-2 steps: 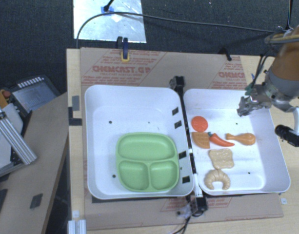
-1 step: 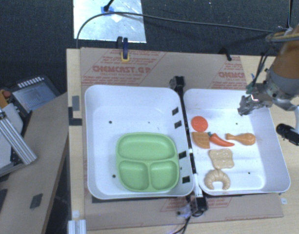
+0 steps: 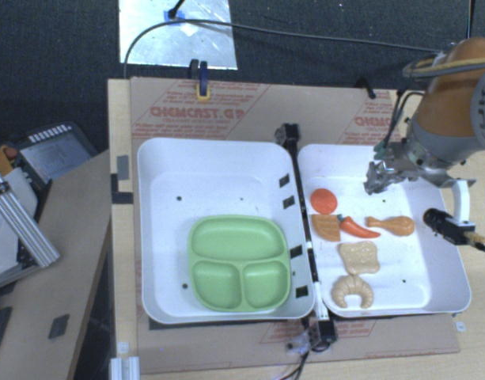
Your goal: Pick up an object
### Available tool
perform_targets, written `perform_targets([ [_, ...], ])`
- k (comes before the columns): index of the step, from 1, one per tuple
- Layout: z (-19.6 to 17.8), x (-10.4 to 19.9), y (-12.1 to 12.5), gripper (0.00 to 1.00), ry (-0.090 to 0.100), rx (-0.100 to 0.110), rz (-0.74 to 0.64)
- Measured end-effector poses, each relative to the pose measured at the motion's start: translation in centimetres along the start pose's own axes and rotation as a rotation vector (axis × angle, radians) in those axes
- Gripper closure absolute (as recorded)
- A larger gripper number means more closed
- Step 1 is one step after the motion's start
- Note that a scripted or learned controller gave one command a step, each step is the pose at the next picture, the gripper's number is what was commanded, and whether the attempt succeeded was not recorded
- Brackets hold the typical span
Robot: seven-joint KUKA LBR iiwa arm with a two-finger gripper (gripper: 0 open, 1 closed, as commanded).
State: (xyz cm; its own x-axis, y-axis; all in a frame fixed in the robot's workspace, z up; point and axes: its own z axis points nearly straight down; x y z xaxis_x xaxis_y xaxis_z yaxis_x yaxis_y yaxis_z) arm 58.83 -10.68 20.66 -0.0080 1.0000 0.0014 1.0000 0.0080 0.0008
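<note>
Two white bins sat side by side; I saw the gripper above the right bin's far side. Whether it gripped anything, I couldn't tell.

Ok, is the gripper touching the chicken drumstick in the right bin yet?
Apart. The camera view shows bare white bin floor between the gripper and the chicken drumstick, which lies lower in the right bin.
</note>
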Motion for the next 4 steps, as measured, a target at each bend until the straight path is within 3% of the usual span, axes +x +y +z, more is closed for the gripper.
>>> perform_targets([
  [3, 0.2, 16.8, -1.9, 1.0, 0.001, 0.001, -0.002],
  [4, -0.5, 21.0, -2.7, 1.0, 0.0, -0.001, -0.001],
])
